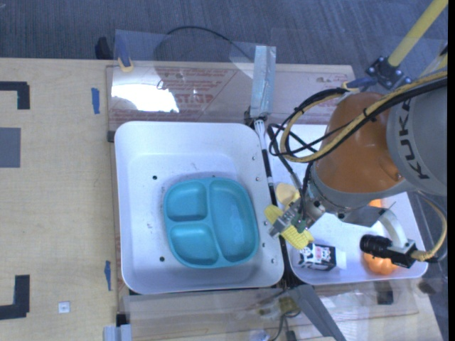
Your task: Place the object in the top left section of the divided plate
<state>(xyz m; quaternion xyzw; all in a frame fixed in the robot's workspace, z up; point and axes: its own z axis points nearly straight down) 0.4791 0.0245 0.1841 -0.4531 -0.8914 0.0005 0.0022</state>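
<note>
Looming closest to the lens is the grey arm (419, 141) with its orange band, reaching down over the right bin (398, 274); everything below is placed off the teal divided plate (211, 221), which sits in the middle of the left bin (142, 155); the pincer (291, 224) hangs just right of the plate, over the wall between the two bins, wrist tipped down and toward the plate; right at its tip there's a yellow object (286, 220), looks like a toy corn cob or similar, though I honestly can't tell if it's clamped or just lying under the tip, same for open vs shut; my guess is it's light, stiff plastic, a bit slick, so grab it across the narrow middle; further right of the plate lie a small black-and-white carton (318, 256) and an orange ball (382, 263); the plate's top left section looks bare, so nothing's placed yet imo.
</note>
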